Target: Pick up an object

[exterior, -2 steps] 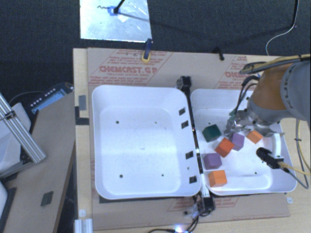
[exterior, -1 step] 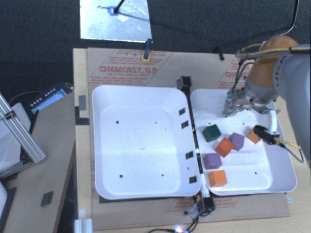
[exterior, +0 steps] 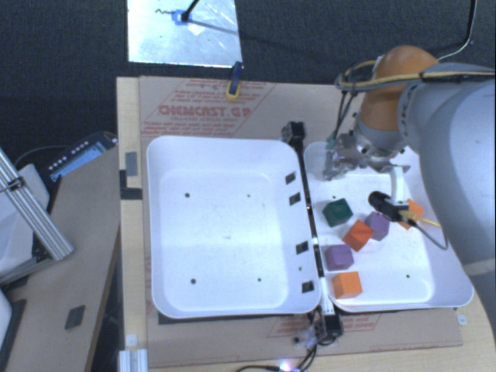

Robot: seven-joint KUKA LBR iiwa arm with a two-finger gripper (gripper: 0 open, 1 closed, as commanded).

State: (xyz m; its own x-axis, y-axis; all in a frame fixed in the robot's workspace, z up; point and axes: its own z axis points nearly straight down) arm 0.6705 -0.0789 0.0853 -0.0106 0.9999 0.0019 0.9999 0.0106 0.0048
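Observation:
The right bin [exterior: 403, 285] holds several small blocks: a dark green one [exterior: 336, 211], a red-orange one [exterior: 358, 235], two purple ones [exterior: 377, 225] [exterior: 338, 256] and an orange one [exterior: 347, 284] near the front. A further orange piece [exterior: 415, 209] peeks out by the arm's right side. My gripper [exterior: 335, 163] hangs over the far left corner of the right bin, behind the green block and apart from it. The wrist hides the gripper's tip.
The left bin [exterior: 225, 231] sits beside the right one, with black clips [exterior: 295, 199] along the shared edge. Both rest on a cardboard sheet [exterior: 201, 111]. A shiny metal plate [exterior: 184, 20] lies behind the bench. The grey arm [exterior: 457, 153] covers the right bin's far right side.

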